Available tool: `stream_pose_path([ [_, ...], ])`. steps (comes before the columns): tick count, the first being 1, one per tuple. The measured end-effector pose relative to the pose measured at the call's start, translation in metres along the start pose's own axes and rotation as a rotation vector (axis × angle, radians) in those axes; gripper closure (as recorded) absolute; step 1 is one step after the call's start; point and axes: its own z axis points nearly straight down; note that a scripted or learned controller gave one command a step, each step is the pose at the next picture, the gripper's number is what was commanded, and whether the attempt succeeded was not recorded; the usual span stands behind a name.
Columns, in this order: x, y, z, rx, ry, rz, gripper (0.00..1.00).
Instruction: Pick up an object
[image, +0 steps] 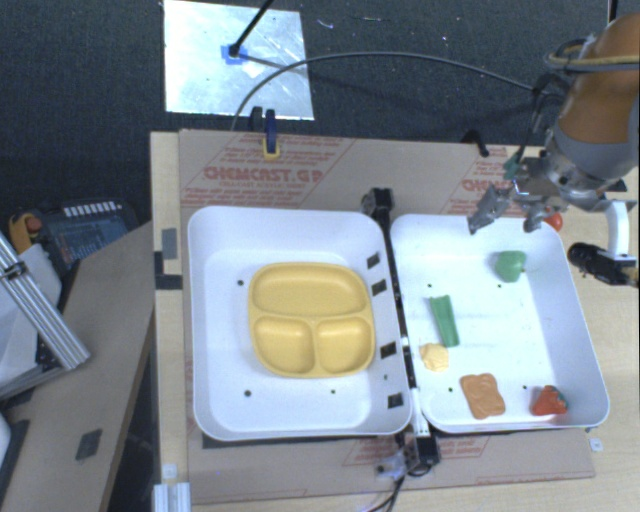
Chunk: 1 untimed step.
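Camera view: my gripper (512, 212) hangs over the far edge of the right bin (585, 330), fingers spread and nothing between them; the nearest piece, a green lump (510, 265), lies just below it on the bin floor, apart from the fingers; it is small, rounded, dull green; nearer the front lie a green stick (444, 320), a yellow bit (434, 356), an orange slab (483, 395) and a red piece (548, 401); the left bin (210, 300) holds a yellow tray (311, 318).

Around my bench I see dark carpet (80, 90), a shiny foil sheet (238, 58) and a cardboard underlay (300, 170).
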Motion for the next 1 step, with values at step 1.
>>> stream_pose_path([
  [1,0.0002,0.0019,-0.0063,-0.011,-0.001,-0.002,0.0],
])
